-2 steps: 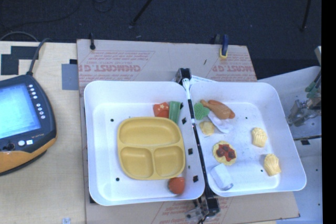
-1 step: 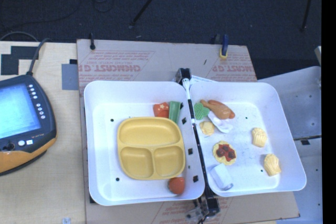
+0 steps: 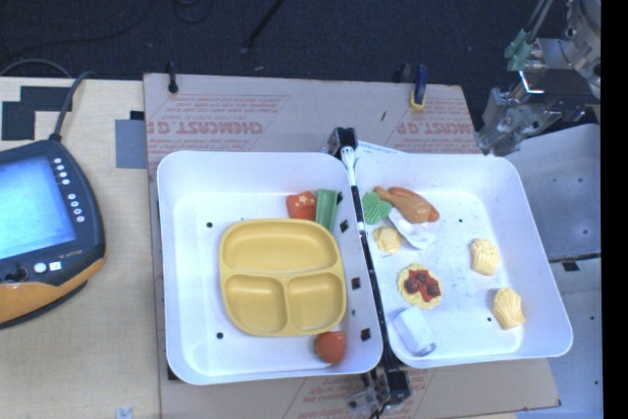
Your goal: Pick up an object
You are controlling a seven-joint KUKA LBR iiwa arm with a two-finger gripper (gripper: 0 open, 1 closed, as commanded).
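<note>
gripper (image 3: 498,134) above right bin (image 3: 549,309) at its 1 o'clock corner | opening: cannot tell | sausage (image 3: 404,202) at 10 o'clock | yellow tray (image 3: 283,275) in left bin (image 3: 186,260)

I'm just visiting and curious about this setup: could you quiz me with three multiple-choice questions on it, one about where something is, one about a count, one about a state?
1. Where does the yellow divided plate lie?
A. left bin
B. right bin
C. on the tablet

2. How many compartments has it?
A. two
B. three
C. five

3. What is the tablet screen doing?
A. dark
B. lit blue
C. cracked

Answers: 1 A, it sits inside the left bin. 2 B, one long section above two smaller ones. 3 B, it glows pale blue.
</note>
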